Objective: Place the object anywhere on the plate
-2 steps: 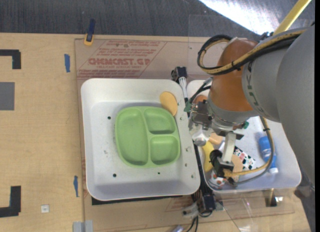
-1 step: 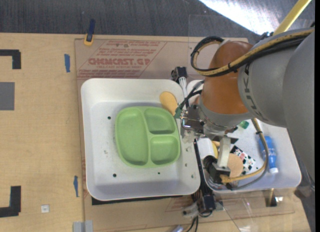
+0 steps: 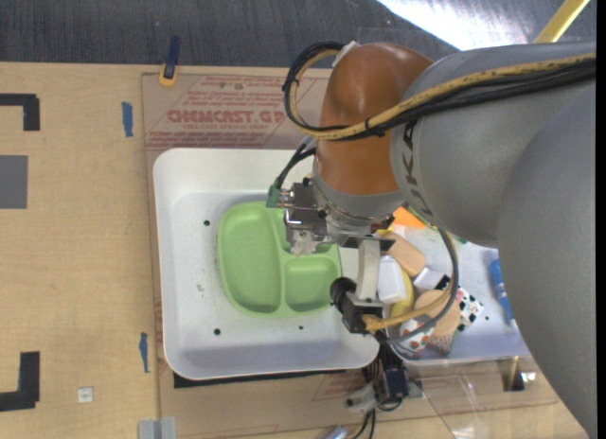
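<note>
A light green divided plate [image 3: 254,257] lies in the left white bin [image 3: 185,238], with one large compartment on its left and smaller ones on its right. My gripper [image 3: 303,222] hangs under the orange-banded wrist, over the plate's right edge near the divider. The arm's body covers the gripper from above. I see no object clearly in it. Several small objects [image 3: 409,259] lie in the right bin, partly hidden by the arm: a tan block, an orange piece, a white piece and a yellow one.
The grey arm [image 3: 502,172] fills the right side and hides most of the right bin [image 3: 483,333]. Cables [image 3: 303,87] loop round the wrist. The brown cardboard bench [image 3: 76,238] spreads out to the left with black and blue tape marks.
</note>
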`<state>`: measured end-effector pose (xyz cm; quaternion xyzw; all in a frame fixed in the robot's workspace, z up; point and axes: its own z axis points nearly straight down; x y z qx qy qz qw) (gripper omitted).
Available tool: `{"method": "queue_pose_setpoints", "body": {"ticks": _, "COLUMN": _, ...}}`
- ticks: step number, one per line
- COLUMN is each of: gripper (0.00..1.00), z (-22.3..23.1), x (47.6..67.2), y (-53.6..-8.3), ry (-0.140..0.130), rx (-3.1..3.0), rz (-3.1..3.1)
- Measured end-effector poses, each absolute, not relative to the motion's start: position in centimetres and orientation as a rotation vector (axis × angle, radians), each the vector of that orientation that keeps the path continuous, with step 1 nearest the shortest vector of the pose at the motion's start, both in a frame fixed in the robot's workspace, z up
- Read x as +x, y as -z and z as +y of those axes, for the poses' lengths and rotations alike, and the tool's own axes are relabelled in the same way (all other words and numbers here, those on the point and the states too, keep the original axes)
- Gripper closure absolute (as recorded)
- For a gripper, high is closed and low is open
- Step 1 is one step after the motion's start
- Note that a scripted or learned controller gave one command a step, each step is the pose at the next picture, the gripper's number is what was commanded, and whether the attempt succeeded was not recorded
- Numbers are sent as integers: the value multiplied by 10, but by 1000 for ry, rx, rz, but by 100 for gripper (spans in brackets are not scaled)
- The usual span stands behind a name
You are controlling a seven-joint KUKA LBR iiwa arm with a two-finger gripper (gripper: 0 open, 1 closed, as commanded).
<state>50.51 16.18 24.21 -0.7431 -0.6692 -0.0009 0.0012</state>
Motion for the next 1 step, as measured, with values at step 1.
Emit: {"method": "queue_pose_setpoints", "body": {"ticks": 1, "gripper": 0, "z": 159, "x": 505, "y": -241, "ry": -2, "rx": -2337, "rz": -2098}}
